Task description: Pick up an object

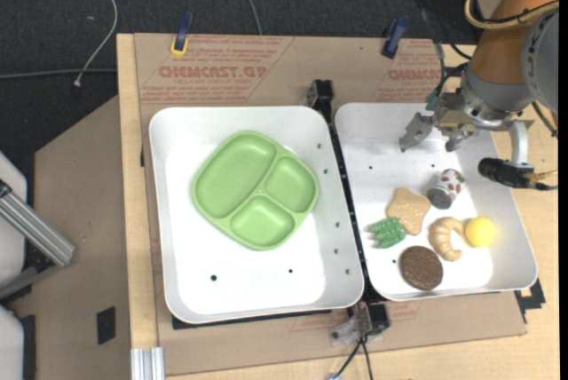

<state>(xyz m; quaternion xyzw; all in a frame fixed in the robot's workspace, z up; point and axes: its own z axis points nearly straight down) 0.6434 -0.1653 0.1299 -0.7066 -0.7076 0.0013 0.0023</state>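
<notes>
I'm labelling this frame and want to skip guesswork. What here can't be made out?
- Gripper: too small in the camera view to tell its finger state.
- Small grey can-like object: markings too small to read.
- Arm: cut off by the right edge.

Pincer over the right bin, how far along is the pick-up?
Done: the pincer hangs above the right white bin. In hand: nothing sits between its open fingers. Left: every item, like the round yellow ball and brown round cookie, lies untouched, so descent and grasp remain.
</notes>
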